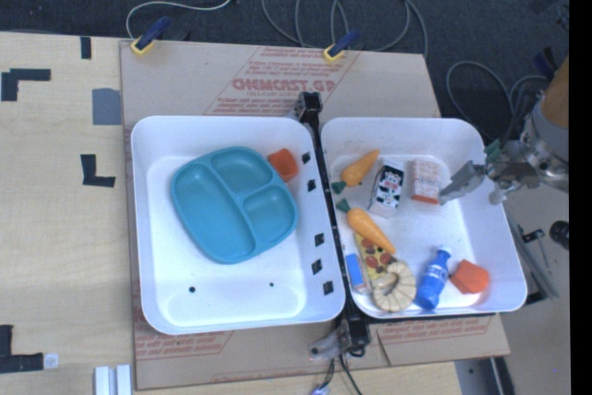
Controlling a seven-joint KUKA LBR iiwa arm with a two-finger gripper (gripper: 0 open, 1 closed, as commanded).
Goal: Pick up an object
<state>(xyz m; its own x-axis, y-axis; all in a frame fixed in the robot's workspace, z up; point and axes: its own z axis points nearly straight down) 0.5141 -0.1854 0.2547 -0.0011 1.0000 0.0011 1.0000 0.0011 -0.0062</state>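
We count two shallow white bins on a cardboard sheet (277, 79), divided by a black strip.

Left bin (148, 199):
- One teal divided plate (231, 203), three compartments, lying across the bin's middle.
- One small orange block (284, 164) near the bin's right wall, just beside the plate's upper right edge.

Right bin (504, 236):
- One toy carrot (360, 167) near the far left corner, tilted.
- One small black-and-white carton (388, 188), cow-patterned as far as we can make out, in the middle of the far half.
- One pale box with an orange-pink face (425, 180), just beside the carton on its right.
- A second toy carrot (370, 230) along the left wall, at mid-depth.
- One toy pizza slice (375, 256) touching that carrot's lower end.
- One tan ring-shaped toy (394, 284), biscuit-like, at the near edge, overlapping the pizza slice.
- One thin blue item (352, 270) against the left wall; we cannot identify it.
- One blue bottle (432, 279) near the near right corner, tilted.
- One orange-red block (471, 277) in the near right corner, just beside the bottle.

Gripper (472, 180): we see it over the right bin's right side, near the pale box, with one grey finger slanting down toward the bin floor. We cannot tell how far apart the fingers stand, and we see nothing between them.

Two clamps, yellow and blue (148, 37), pin the sheet's far edge.
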